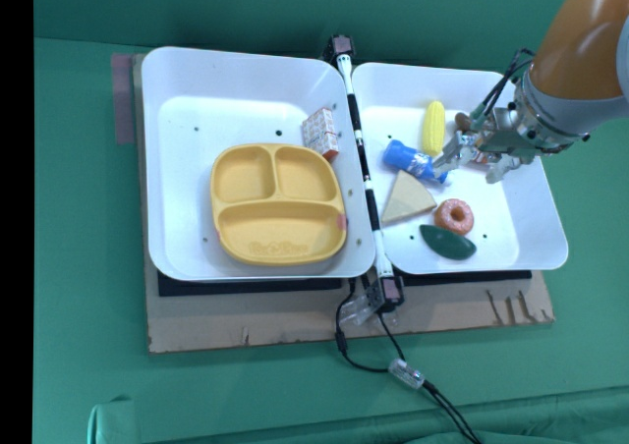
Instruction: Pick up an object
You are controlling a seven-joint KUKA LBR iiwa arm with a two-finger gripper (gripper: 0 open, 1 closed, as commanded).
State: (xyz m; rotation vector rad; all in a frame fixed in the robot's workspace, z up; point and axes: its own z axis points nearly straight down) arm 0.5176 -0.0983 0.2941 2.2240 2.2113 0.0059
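In the left bin [177,88], a yellow divided plate [278,203] with illegible embossing; a printed carton [320,131] at its one o'clock. In the right bin [536,226]: blue bottle [413,161], cheese wedge [406,199], corn [433,128], donut [454,216], green leaf [447,242]. The gripper [479,152] hovers at corn's four o'clock; whether it is clenched, I cannot tell.

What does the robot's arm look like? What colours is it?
The arm is a fat, rounded tube with a shiny orange band, then grey below it. At its end sits a small metal tool in silver and grey, with thin dark cables looping beside it.
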